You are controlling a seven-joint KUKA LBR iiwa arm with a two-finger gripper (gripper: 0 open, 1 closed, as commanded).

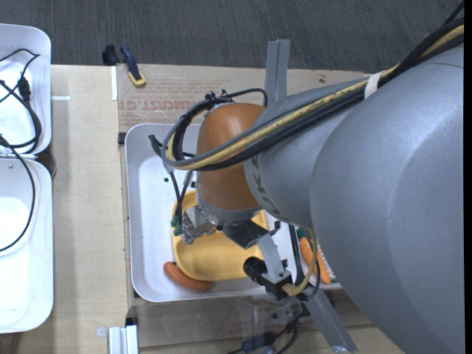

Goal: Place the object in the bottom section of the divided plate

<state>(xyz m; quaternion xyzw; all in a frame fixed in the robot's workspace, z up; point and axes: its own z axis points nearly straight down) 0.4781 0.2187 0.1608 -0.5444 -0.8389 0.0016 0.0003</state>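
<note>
A yellow divided plate (214,260) lies in the white bin (144,220) under my arm, which hides most of it. A red-orange sausage-shaped object (187,279) rests at the plate's near left rim. At the right, an orange carrot-like piece (305,252) peeks out from behind the cables. My gripper (194,227) hangs below the orange wrist band (225,161), low over the plate's left part. The wrist hides what is directly under it.
A second white bin (22,220) at the left holds black cables (18,109). A blue and yellow clamp (131,66) lies on the bench at the back. A grey metal post (277,68) stands behind the bin. My arm covers the right side.
</note>
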